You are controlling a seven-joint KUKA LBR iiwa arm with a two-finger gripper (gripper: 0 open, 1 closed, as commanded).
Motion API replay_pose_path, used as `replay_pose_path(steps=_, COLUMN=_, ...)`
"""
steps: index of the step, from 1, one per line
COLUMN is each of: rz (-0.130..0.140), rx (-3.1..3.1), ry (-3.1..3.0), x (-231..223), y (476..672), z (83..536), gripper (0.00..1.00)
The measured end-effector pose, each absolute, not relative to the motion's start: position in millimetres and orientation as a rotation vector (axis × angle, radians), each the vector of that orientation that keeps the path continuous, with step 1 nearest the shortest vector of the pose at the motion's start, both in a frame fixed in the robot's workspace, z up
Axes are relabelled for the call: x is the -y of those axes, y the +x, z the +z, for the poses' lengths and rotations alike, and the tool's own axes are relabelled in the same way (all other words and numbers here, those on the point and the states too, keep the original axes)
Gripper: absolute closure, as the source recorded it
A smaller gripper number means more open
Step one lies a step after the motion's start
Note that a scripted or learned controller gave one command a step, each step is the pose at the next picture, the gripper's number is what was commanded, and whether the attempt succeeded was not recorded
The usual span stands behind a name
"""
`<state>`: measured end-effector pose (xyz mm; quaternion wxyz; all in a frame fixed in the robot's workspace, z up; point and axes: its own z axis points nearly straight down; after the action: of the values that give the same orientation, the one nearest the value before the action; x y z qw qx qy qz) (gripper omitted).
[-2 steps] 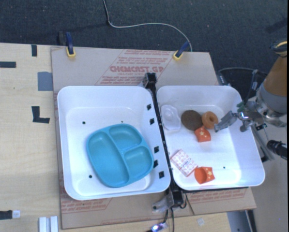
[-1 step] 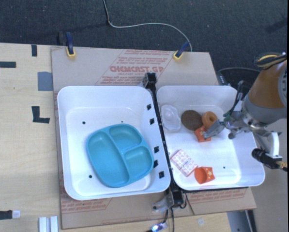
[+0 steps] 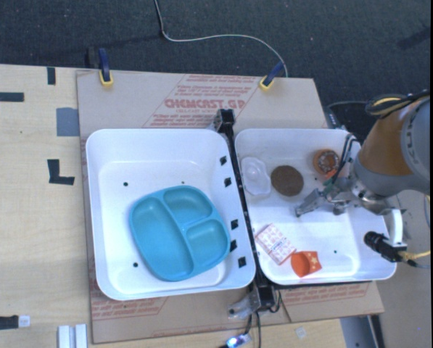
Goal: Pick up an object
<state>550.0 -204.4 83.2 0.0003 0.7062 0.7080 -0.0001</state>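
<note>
The gripper (image 3: 308, 207) sits low in the right bin (image 3: 347, 267), just below the brown disc (image 3: 286, 180); whether clenched or released, I cannot tell. Approach step; next, settle onto one object.

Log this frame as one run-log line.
arm: over right bin | gripper: low, beside brown disc | holding: nothing seen | left bin: blue tray

In my right bin lie a brown round disc (image 3: 286, 180), a clear plastic cup (image 3: 255, 176) just beside it on its side, a patterned round piece (image 3: 325, 162), a pink-printed packet (image 3: 274, 242) and an orange piece (image 3: 305, 262) near the front wall
</note>
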Motion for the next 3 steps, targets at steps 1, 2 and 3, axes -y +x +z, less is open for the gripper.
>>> replay_pose_path(steps=1, rz=-0.001, rx=-2.22, ry=2.216, x=205.6, y=550.8, z=95.2, gripper=1.0)
replay_pose_path(steps=2, rz=0.001, rx=-2.221, ry=2.218, x=207.8, y=559.2, z=154.1, gripper=1.0)
replay_pose_path(steps=3, rz=0.003, rx=-2.221, ry=2.216, x=208.1, y=562.0, z=217.2, gripper=1.0)
